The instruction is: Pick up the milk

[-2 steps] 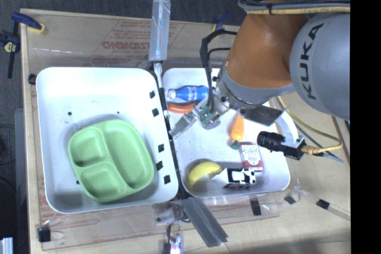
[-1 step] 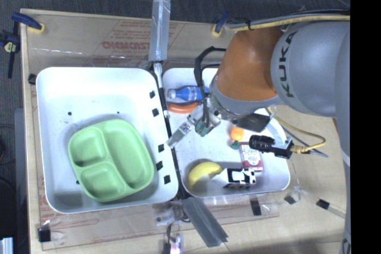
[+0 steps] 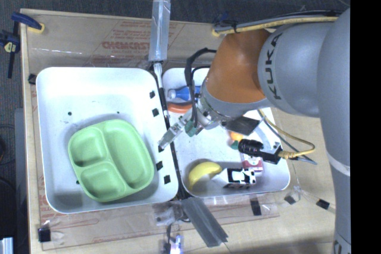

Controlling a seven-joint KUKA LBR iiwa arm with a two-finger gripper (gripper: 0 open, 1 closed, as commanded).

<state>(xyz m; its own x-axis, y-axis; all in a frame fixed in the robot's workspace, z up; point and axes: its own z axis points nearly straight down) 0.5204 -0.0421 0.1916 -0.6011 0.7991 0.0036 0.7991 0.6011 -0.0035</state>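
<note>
The milk (image 3: 243,176) is a small carton with black and white patches, lying near the front wall of the right bin (image 3: 280,182). A yellow banana (image 3: 203,173) lies just to its left. My gripper (image 3: 172,134) hangs over the left side of the right bin, close to the divider between the two bins. It is up and to the left of the milk, well apart from it, and nothing shows in its grasp. The grey arm with its orange band (image 3: 238,68) covers the back of the right bin.
A green divided plate (image 3: 110,159) lies in the left bin (image 3: 53,98). A bottle with a blue label and orange cap (image 3: 178,97) sits at the back left of the right bin. A small orange item (image 3: 236,137) peeks out beside the arm's black cable plug (image 3: 252,147).
</note>
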